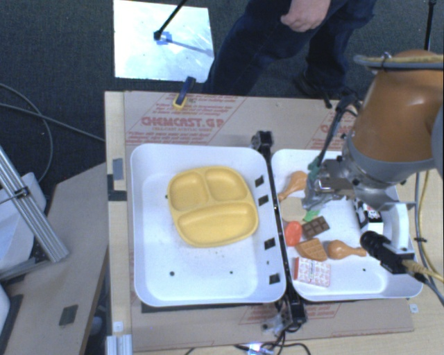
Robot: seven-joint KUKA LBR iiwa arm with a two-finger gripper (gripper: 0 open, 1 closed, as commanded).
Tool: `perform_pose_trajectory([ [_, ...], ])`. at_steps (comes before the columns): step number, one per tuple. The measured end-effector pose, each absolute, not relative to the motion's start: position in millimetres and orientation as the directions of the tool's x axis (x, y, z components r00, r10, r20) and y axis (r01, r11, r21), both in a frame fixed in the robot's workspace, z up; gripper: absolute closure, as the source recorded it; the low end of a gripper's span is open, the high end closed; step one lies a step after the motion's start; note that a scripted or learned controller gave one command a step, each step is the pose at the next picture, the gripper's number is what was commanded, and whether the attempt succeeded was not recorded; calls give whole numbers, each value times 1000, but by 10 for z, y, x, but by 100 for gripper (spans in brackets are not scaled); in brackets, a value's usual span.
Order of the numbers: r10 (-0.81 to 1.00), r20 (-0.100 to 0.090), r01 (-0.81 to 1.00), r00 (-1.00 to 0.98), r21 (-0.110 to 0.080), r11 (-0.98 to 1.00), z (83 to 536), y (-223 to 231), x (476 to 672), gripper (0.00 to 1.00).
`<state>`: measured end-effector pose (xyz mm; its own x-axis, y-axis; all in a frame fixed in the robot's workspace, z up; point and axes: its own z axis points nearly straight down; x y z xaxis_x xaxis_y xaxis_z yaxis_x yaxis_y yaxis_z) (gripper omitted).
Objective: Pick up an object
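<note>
Arm over the right bin, toy food beneath it

Nearest the camera in the right bin (pixel 399 288) lay a red-and-white packet (pixel 312 272), then a waffle piece (pixel 311 248) touching a brown drumstick (pixel 345 249), a red piece (pixel 293 232) and a chocolate square (pixel 316 226). The end effector (pixel 318 196) hung over a pale round slice (pixel 293 208); whether it was wide or narrow could not be told. Beyond lay another drumstick (pixel 295 184). The left bin (pixel 149 229) held a yellow divided plate (pixel 211 205). A person (pixel 305 17) stood past the counter (pixel 222 118).
</note>
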<state>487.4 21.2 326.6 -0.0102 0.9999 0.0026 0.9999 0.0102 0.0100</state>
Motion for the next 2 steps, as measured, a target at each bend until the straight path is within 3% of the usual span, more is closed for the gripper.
perform_pose_trajectory([
  [1, 1000, -4, 1000, 10, 5, -10, 3241, -989, 4863, 100],
  [2, 1000, -1, 1000, -7, 1, 7, 2372, -862, 5839, 100],
])
